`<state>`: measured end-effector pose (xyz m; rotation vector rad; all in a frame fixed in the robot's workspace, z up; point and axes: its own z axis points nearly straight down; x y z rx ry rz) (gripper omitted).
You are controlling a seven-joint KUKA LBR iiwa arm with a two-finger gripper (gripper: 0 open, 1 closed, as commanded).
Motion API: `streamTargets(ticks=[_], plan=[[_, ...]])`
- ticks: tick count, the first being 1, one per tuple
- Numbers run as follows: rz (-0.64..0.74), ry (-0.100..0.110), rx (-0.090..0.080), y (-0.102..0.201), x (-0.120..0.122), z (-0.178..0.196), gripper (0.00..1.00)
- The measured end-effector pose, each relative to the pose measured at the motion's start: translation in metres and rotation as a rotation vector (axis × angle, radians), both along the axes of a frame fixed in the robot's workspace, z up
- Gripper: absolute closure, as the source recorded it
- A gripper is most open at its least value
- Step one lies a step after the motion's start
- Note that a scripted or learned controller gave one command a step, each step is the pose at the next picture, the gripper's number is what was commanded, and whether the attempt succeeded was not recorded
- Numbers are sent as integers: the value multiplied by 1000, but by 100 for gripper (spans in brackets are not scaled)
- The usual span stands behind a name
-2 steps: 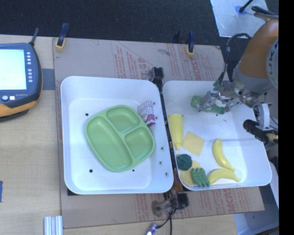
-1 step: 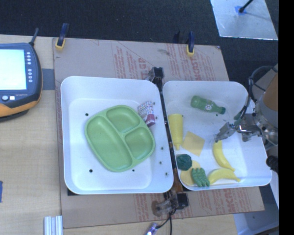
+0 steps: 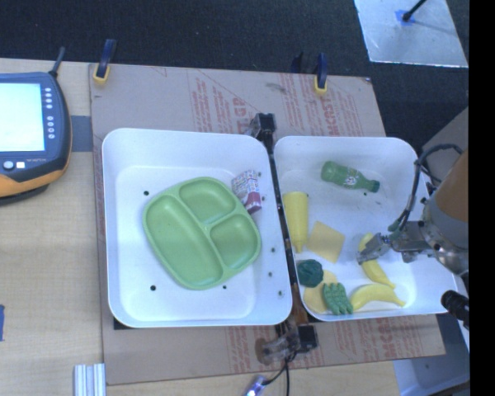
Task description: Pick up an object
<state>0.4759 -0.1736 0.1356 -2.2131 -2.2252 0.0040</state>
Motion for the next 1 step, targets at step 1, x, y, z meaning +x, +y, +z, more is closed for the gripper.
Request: streamTargets(ticks=[1], plan=[[0,2,1,3,10,-44,0]])
